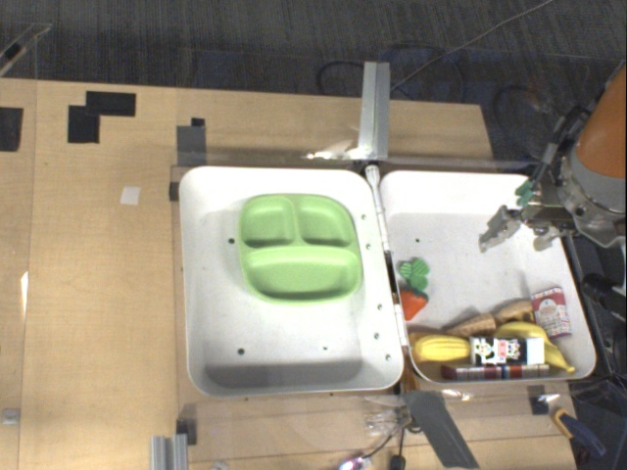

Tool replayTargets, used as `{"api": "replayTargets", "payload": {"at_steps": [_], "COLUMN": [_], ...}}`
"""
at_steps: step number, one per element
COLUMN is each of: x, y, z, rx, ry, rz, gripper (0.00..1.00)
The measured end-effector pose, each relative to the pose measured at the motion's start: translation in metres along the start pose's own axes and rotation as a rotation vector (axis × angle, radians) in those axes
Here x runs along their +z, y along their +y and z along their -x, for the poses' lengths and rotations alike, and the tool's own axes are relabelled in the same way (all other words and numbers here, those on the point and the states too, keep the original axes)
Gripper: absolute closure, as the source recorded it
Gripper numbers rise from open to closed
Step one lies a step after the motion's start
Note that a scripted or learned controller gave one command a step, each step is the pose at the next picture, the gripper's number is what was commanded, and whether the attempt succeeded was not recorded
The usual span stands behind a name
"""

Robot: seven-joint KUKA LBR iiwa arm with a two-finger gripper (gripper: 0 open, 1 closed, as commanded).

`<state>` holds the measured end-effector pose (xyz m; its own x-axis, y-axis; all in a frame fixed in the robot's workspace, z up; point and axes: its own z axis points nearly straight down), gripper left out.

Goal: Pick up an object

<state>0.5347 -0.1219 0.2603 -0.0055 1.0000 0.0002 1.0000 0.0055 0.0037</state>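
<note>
My gripper (519, 232) hangs over the upper right part of the right bin (446, 209), its fingers spread open with nothing between them. Below it, along the bin's front wall, lie a yellow banana (441, 347), a black and white carton (506, 351), a second yellow piece (537, 333), a brown stick-like piece (490, 317) and a small red and white carton (552, 311). A toy carrot (413, 302) with green leaves rests against the bin's left wall. All of these lie apart from the gripper.
The left bin (211, 262) holds a green divided plate (298, 246). A metal post (375, 106) stands behind the wall between the bins. The orange and grey arm (600, 169) comes in from the right edge.
</note>
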Motion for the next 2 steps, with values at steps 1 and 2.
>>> {"api": "replayTargets", "payload": {"at_steps": [1,2], "x": [-0.004,0.074], "y": [0.041,0.031], "z": [0.057,-0.006], "rx": [-0.086,0.073], "ry": [-0.001,0.0], "rz": [0.002,0.0], "gripper": [0.0,0.0]}}
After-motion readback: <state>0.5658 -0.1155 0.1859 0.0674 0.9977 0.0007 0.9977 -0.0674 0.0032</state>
